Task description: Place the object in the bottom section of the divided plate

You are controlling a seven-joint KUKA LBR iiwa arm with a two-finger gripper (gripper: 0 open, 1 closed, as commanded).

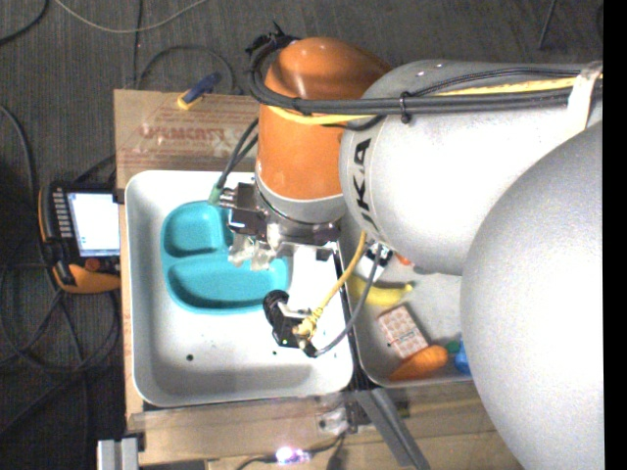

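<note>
At the far left of the frame a pendant [83,235] with a lit screen lies off the bench. Right of it sits the left bin [157,360], and in its upper part the turquoise plate [196,233] — a smaller section toward the top of the frame, a longer one below it. The gripper [253,251] hangs over the plate's right edge, about where the two sections meet; whether it is apart or together I cannot tell, since the wrist hides it from above. No object is visible in it, so I cannot tell where the task's thing is or how it looks. Judging by the pose, the step in hand is the placing itself. The next move calls for a shift toward the lower section before any release, keeping clear of the ridge between sections.

Further right, under the arm [470,164], the right bin [377,370] holds a yellow banana-like piece [377,284], a small patterned card or box [402,329] and an orange carrot-like item [421,362].
</note>
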